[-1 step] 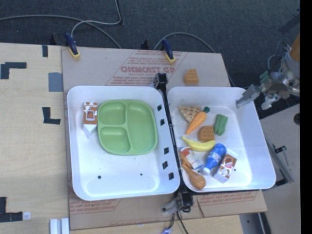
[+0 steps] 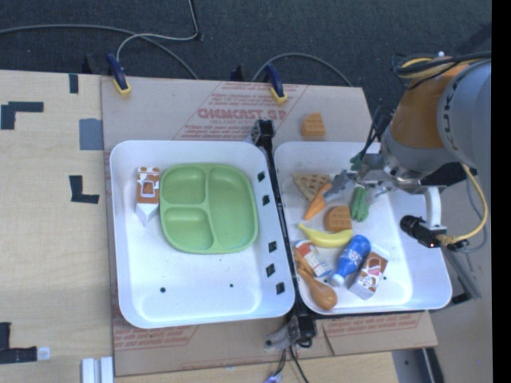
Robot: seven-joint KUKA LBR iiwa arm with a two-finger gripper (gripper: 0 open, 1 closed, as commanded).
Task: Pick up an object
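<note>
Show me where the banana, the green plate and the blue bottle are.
banana point(image 2: 323, 235), camera view, middle of its yellow curve.
green plate point(image 2: 209, 207), camera view, central ridge between compartments.
blue bottle point(image 2: 351, 258), camera view, middle of its body.

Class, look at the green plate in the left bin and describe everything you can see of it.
The green plate is a light green tray that looks like plastic, roughly square with rounded corners. Raised ridges split it into three compartments: two in its upper half and a larger one below. Nothing lies in any of them. It lies flat, right side up, in the upper middle of the left bin. A small red and white carton sits against its left edge. The gripper is over the right bin, well away from it.
</note>
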